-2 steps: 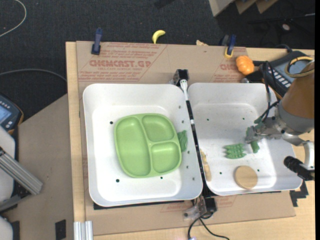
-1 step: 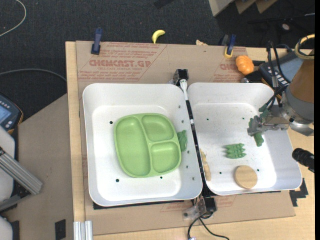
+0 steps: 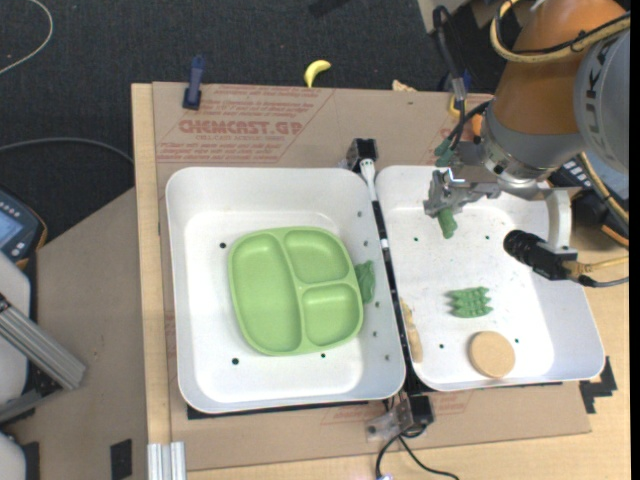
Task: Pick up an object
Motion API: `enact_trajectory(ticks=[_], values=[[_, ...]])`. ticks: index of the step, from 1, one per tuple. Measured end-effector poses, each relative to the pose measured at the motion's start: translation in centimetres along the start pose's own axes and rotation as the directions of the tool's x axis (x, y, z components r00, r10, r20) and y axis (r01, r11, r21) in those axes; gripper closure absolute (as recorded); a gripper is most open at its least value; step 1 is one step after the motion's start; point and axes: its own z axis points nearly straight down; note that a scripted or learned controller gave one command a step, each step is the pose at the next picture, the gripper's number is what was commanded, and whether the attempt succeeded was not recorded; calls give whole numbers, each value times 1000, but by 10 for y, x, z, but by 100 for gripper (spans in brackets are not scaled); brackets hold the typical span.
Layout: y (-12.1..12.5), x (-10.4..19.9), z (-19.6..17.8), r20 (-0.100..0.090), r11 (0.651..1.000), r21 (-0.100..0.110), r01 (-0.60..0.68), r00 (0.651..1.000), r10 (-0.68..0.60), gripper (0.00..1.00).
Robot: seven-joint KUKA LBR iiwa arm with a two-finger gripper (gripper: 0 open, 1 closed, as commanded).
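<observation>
My gripper (image 3: 445, 208) hangs over the back left part of the right bin (image 3: 560, 368), its fingers pointing down. A small dark green piece (image 3: 447, 225) sticks out from between the fingers, which are shut on it, just above the bin floor. In the same bin lie a green ridged leafy thing (image 3: 469, 301) near the middle and a round tan disc (image 3: 492, 354) close to the front wall. A thin tan strip (image 3: 411, 330) lies along that bin's left wall.
The left bin (image 3: 195, 268) holds a light green divided plate (image 3: 295, 290), with a small green scrap (image 3: 365, 281) by the plate's right edge. A blue clamp (image 3: 192, 83) and a yellow banana-shaped thing (image 3: 317, 70) sit behind the bins.
</observation>
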Motion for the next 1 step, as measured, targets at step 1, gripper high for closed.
enact_trajectory(ticks=[1], values=[[-11, 32, -31, 2, 1000, 4, -9, 1000, 9, 100]])
